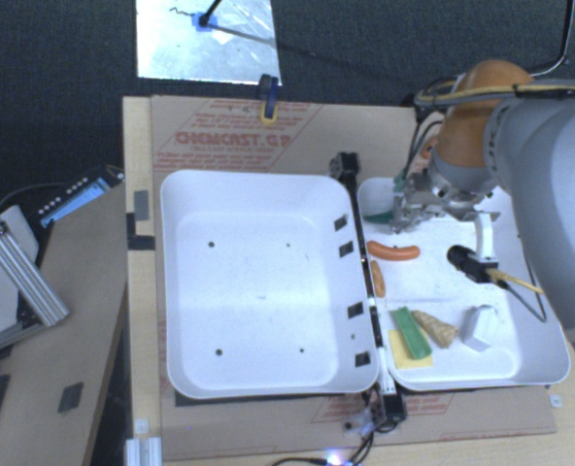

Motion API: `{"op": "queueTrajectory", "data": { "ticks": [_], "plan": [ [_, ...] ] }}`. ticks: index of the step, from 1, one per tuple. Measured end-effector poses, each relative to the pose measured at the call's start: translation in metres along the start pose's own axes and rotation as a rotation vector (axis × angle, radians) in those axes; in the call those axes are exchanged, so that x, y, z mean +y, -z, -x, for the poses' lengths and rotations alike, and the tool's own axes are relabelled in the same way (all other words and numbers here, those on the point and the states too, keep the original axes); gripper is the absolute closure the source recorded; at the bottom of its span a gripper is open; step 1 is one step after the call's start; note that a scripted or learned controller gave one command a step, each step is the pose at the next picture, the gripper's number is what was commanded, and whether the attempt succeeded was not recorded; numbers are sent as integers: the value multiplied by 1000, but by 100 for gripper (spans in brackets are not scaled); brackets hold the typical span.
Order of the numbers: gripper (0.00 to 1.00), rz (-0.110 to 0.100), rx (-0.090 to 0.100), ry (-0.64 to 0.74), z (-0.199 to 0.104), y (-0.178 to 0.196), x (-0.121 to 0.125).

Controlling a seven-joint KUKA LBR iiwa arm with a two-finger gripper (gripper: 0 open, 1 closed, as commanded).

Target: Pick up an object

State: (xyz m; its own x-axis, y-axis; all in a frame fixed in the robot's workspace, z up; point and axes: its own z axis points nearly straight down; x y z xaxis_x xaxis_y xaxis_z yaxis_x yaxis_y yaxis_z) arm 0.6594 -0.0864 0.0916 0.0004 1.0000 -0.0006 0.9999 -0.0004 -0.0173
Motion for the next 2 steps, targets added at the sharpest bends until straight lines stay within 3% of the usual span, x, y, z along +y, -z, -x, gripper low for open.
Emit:
{"op": "queueTrajectory", "data": {
  "ticks": [1, 2],
  "plan": [
    [100, 38, 1, 10, -58, 257, 7],
    [100, 24, 2, 11, -127, 294, 4]
  ]
}}
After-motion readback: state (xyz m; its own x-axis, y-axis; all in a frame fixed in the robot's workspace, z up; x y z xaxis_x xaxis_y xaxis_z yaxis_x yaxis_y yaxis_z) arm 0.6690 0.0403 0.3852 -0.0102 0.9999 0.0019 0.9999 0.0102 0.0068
